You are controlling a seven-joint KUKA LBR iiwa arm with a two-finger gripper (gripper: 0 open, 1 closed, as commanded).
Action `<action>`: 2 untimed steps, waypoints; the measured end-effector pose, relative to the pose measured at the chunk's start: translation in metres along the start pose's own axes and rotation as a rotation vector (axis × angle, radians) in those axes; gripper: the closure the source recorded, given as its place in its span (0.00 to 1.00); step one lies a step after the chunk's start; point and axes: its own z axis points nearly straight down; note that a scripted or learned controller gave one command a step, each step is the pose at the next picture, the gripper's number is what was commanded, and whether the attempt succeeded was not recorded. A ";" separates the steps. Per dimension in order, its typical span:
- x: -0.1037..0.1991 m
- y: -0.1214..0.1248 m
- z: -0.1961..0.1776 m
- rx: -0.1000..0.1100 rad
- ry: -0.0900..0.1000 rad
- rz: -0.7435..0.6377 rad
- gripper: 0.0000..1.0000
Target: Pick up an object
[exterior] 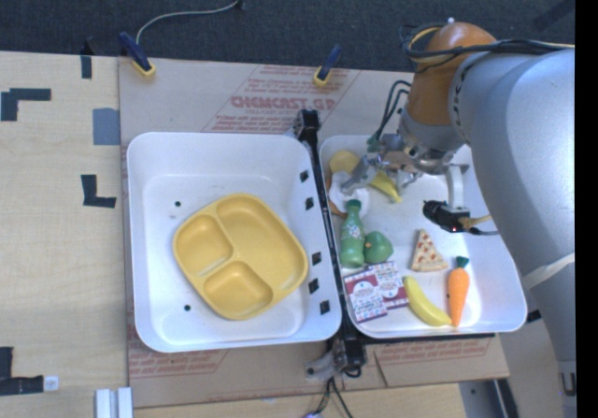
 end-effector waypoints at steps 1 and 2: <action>-0.001 0.000 0.000 0.000 0.002 -0.001 0.00; 0.000 0.000 0.000 -0.001 -0.001 0.000 0.00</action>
